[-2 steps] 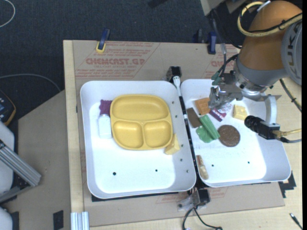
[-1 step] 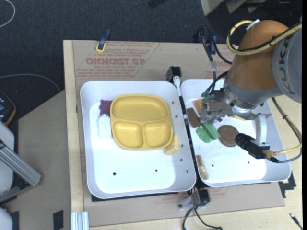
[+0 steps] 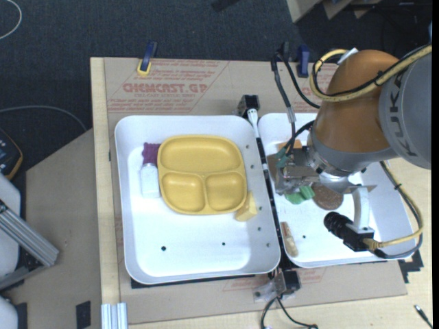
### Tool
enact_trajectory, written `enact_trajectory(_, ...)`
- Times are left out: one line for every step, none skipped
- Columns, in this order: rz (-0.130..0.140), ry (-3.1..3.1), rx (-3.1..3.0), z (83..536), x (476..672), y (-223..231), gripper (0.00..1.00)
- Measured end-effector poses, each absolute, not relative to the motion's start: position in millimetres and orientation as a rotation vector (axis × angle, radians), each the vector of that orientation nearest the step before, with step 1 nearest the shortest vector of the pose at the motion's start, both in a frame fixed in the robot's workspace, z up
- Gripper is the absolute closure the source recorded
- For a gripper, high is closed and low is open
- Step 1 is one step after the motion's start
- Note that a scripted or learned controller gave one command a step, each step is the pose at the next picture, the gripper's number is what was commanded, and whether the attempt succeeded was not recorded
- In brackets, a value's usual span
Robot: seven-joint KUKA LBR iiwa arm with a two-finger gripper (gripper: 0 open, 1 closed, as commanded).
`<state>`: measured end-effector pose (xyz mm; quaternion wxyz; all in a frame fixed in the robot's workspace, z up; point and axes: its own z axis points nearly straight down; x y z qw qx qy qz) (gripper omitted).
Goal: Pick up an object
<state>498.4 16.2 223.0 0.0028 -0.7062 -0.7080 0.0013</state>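
Note:
My gripper (image 3: pixel 293 177) hangs low over the left part of the right bin (image 3: pixel 391 249), under the orange and grey wrist. A small green object (image 3: pixel 299 197) lies just below it, partly hidden by the gripper; whether they touch I cannot tell. Beside the green object sits a brown round object (image 3: pixel 328 198). A thin tan stick (image 3: pixel 289 239) lies near the bin's front left corner.
The left bin (image 3: pixel 199 259) holds a yellow divided plate (image 3: pixel 202 173), a purple item (image 3: pixel 149 153) and a white item (image 3: pixel 149 181) at the plate's left, and a yellow scrap (image 3: pixel 247 210) at its right corner. The divider between the bins runs just left of the gripper.

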Motion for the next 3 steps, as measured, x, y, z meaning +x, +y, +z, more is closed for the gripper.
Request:
enact_trajectory(0.001,-2.219,-2.22,234.7,488.3,16.4,1.0)
enact_trajectory(0.0,-2.222,-2.221,232.6,493.0,13.2,1.0)
enact_trajectory(0.001,-2.22,-2.219,234.2,486.7,11.3,1.0)
